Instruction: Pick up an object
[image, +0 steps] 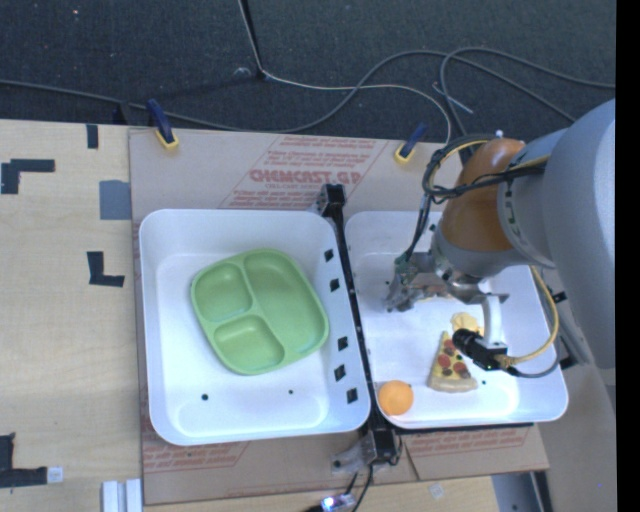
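Note:
A green divided plate (259, 309) lies in the left bin (170, 400). In the right bin (520, 408) lie a small orange ball (396, 397) near the front left corner and a toy pizza slice (452, 364) to its right, with a yellow piece (463, 323) just behind the slice. My gripper (404, 290) hangs low over the middle of the right bin, left of the pizza slice and behind the ball. Nothing is visible between its fingers.
A black divider (342, 300) runs between the two bins. Cables loop around the wrist and across the dark floor behind. Blue and yellow clamps (160, 127) hold the cardboard sheet under the bins.

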